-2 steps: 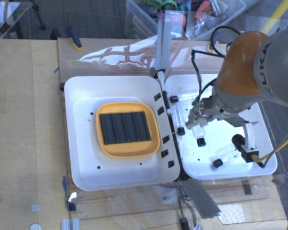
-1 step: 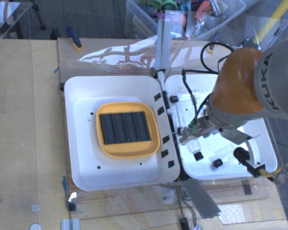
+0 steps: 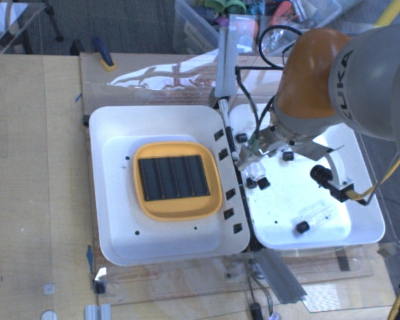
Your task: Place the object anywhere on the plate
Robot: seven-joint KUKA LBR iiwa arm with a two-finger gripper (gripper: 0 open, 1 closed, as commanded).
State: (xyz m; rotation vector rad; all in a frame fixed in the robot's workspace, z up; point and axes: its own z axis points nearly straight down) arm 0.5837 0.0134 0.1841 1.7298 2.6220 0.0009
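Hand (image 3: 253,153) low in right bin (image 3: 367,229), grip state unclear, beside yellow plate (image 3: 178,205) in left bin (image 3: 113,199)

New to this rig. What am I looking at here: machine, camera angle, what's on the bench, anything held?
One fixed camera looks down at a slant on a bench with two shallow white bins. The grey arm with an orange band is a KUKA robot reaching in from the right; its gripper sits low over the right bin. The left bin holds a yellow plate with a dark ribbed centre. A small clear object with a dark cap lies in the right bin. Whether anything is held is not visible.
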